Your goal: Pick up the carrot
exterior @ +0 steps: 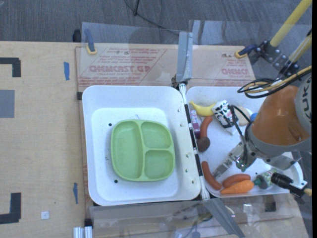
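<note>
Carrot (pixel 237 187) not yet picked: it lies on the floor of the right bin (pixel 225 95), against the near wall, nothing lifted. Gripper (pixel 223 168) hangs just above and slightly left of it, fingers parted, nothing between them. Approach looks largely done; left to do, by my reading: shift onto the carrot, descend, close, lift.

Carrot is orange, tapered, lying flat, long axis roughly crosswise to the gripper's reach. A sausage (pixel 237 178) lies touching its far side, another (pixel 211 176) off its thin end, directly under the gripper. Crowding may spoil the grasp. Green plate (pixel 142 150) sits well left, in the other bin.
</note>
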`<state>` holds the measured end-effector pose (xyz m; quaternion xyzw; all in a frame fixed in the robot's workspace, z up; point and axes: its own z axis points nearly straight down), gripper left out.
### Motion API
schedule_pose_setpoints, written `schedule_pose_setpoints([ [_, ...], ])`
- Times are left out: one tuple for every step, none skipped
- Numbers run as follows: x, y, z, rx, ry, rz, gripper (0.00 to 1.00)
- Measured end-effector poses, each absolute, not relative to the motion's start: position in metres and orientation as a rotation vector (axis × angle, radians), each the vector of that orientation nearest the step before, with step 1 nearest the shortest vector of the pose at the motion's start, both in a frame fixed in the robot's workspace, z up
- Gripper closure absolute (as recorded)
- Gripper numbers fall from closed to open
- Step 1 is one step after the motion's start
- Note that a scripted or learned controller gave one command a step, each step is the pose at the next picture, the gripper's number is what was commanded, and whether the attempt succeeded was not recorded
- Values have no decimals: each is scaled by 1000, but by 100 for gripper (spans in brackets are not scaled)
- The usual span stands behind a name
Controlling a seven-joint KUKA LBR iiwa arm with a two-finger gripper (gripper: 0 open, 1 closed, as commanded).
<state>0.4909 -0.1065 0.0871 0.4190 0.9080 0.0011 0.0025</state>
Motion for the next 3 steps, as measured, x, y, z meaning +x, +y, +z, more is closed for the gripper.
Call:
schedule_pose_setpoints([
  [493,-108,98,1316,2839,7,100],
  [554,-143,112,1485,2763,2,100],
  [512,-82,185,1664,2663,1,100],
])
